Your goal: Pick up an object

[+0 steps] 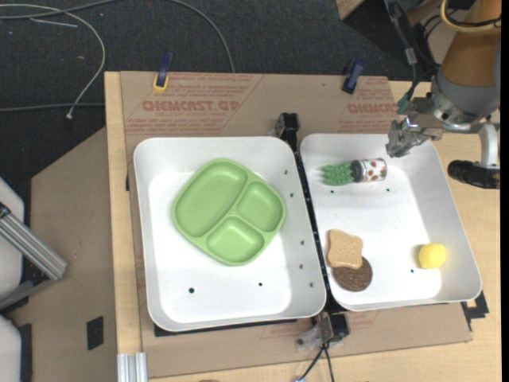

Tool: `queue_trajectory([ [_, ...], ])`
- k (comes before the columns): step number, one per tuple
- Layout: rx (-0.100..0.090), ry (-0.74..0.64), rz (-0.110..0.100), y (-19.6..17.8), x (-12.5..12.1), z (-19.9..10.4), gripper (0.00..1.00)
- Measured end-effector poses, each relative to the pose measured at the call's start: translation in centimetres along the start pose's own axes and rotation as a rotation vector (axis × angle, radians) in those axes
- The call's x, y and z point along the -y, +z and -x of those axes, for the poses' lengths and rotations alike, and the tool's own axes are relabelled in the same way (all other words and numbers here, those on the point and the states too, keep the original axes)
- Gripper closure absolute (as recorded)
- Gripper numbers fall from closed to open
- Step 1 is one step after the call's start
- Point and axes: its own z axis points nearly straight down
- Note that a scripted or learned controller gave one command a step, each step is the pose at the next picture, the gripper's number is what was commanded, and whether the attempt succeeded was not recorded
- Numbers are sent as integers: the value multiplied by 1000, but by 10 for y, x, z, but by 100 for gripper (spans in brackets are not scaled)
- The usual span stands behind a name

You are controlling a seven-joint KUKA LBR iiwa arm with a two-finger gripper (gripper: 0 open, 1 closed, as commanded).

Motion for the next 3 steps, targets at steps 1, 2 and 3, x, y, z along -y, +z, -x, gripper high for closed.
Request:
queue_trajectory([
  [1,-2,0,-8,9,0,0,100],
  [2,-5,-4,-11,15,16,-52,100],
  [3,-6,-5,-13,18,39,-107,100],
])
